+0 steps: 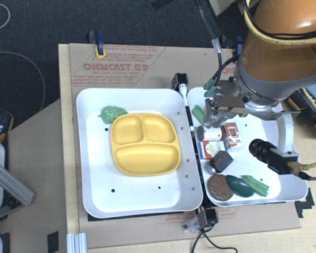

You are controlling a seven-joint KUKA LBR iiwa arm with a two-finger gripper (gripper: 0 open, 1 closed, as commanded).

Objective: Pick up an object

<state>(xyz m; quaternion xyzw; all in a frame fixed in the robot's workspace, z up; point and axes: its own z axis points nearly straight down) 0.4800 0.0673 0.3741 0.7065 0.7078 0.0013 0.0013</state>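
Dark carpet surrounds a cardboard-topped bench with two white bins: left bin (89, 157), right bin (292, 194). Gripper (213, 117) hangs low over the right bin's upper left, beside a small carton (231, 135); its state cannot be judged. Carton looks light, stiff; take it across its flat sides. Count: one yellow tray (145, 144), one green lump (113, 114), one brown disc (219, 187), possibly two cartons.

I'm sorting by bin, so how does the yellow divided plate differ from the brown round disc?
The yellow plate lies in the left bin; the brown disc lies in the right bin. The plate is far larger than the disc. The plate is a rounded rectangle with three compartments; the disc is a plain circle. Both lie flat.
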